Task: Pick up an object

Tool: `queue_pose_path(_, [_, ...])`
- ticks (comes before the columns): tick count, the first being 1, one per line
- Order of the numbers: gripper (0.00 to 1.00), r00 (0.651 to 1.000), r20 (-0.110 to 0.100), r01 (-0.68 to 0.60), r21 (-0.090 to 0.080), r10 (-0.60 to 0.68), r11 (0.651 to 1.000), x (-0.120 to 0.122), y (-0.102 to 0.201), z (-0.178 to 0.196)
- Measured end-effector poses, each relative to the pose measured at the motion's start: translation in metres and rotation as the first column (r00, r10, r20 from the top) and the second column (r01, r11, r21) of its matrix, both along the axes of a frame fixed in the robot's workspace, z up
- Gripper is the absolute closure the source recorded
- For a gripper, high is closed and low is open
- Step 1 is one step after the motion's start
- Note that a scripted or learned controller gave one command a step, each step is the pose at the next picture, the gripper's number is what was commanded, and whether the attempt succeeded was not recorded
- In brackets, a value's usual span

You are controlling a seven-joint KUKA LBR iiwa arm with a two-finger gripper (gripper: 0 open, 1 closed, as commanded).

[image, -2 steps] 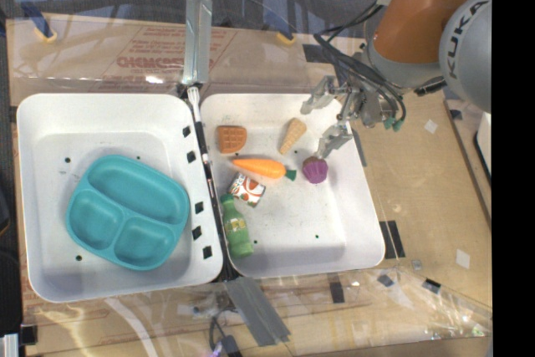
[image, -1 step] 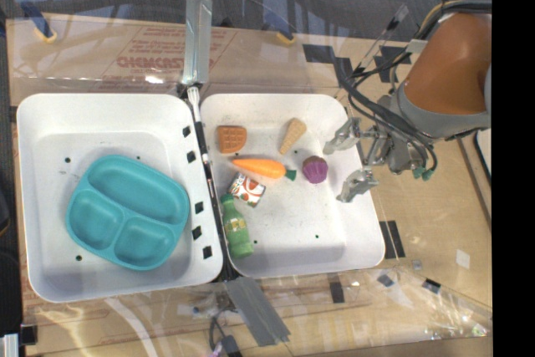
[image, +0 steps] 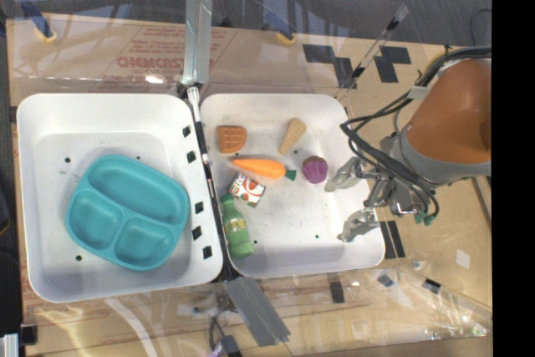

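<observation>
From above, the bench carries two white bins side by side. The left bin (image: 42, 180) holds a teal divided plate (image: 127, 211) lying flat, well apart from everything else. The right bin (image: 276, 262) holds the loose things: a brown waffle (image: 231, 137) near its back left corner, a cone (image: 292, 135) to the right of that, an orange carrot (image: 262, 169) lying across the middle, a purple onion-like piece (image: 315, 170) just beside the carrot's green end, a small red-and-white can (image: 248, 190) touching the carrot's underside, and a green bottle (image: 237, 226) along the left wall, near the front.

The arm (image: 447, 121) reaches in from the right, cables looped around its wrist. The gripper (image: 349, 201) hangs over the right edge of the right bin, fingers spread wide with nothing between them. The onion-like piece lies nearest it, just to its left; the remaining items sit farther left.
</observation>
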State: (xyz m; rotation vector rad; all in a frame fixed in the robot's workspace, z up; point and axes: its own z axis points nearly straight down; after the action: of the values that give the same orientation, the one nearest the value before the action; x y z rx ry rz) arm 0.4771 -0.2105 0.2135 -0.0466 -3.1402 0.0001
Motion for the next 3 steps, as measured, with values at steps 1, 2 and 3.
queue_pose_path(1, [0.0,0.832,0.003,0.554,0.0,-0.554,0.832,0.036,0.025,0.004])
queue_pose_path(2, [0.0,0.838,0.001,0.546,-0.001,-0.546,0.838,0.0,0.001,-0.014])
queue_pose_path(3, [0.0,0.698,0.004,0.716,0.002,-0.716,0.698,0.002,0.001,-0.12])
